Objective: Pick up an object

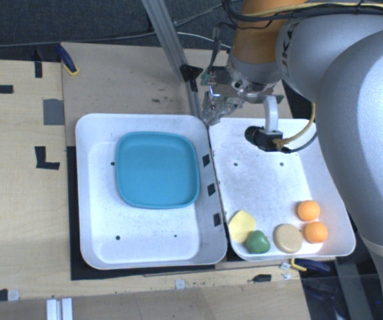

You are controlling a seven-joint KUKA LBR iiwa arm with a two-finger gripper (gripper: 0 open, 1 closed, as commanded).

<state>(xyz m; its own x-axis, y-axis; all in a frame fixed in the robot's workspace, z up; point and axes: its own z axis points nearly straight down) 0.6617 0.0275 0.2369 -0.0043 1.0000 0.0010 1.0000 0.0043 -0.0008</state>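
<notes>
- On the left half of the bench (18,199), bare wood carries a few dark tape marks, well apart from the bins.
- Next comes the left bin (98,245), a shallow white tray, with a square teal plate (157,169) lying flat in its far half.
- At the far end of the seam between the two bins, the gripper (213,112) hangs over the rim, with nothing visible between its tips; how far its fingers are parted cannot be told from this angle.
- Above it rises the grey arm (338,79) with its orange band (268,12), reaching in from the right.
- Right bin (258,179): a speckled white floor, with all objects gathered along the near edge, well apart from the gripper.
- From left, a yellow block (241,224) touches a green rounded piece (257,243); a beige round piece (287,237) lies beside that.
- Farthest right, two orange balls (308,211) sit close together, one behind the other.
</notes>
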